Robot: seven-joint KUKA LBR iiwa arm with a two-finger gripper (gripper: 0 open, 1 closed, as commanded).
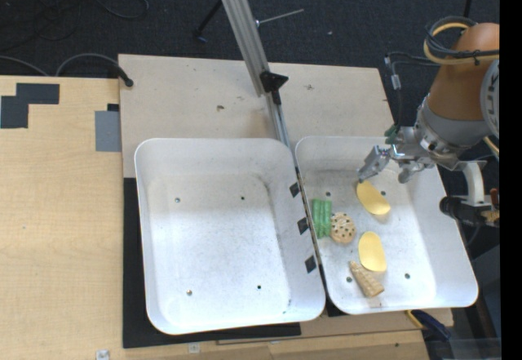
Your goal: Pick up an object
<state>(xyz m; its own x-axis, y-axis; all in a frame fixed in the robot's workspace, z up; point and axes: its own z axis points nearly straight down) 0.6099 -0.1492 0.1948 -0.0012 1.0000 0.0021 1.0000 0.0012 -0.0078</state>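
Approach step, by the look of it; tool [390, 161] hangs spread open, gripping nothing, over right bin [444, 273]; yellow chip [373, 200] lies just beside it at 7 o'clock; next move likely calls for lowering astride it, then closing.

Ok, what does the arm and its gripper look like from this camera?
The arm is grey with a broad orange band above the wrist, and yellow and black cables loop over its top. The gripper is a small grey metal unit with green touches near its mount.
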